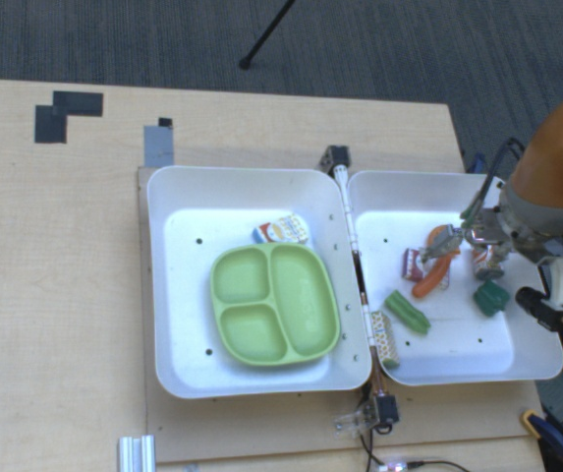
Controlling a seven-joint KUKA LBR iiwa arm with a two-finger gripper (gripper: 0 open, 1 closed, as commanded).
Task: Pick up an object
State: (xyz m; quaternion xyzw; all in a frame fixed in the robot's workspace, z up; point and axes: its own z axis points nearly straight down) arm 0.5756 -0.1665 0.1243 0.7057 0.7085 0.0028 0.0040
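My gripper [470, 238] hangs over the right bin [458, 357], near its back right part, below the orange band of the arm. Just left of it lies an orange carrot-shaped toy [432, 275], whose upper end [442, 236] reaches up to the gripper. A small red packet [414, 263] lies against the carrot's left side. A dark green block [491, 297] sits below the gripper to the right. A light green pickle-shaped toy [407, 313] lies toward the front left. Nothing shows plainly as held.
The left bin [178, 293] holds a light green divided plate [274, 304] and a small white packet [282, 230] behind it. A patterned packet [383, 337] lies along the right bin's left wall. Black cables [546, 308] hang by the right rim.
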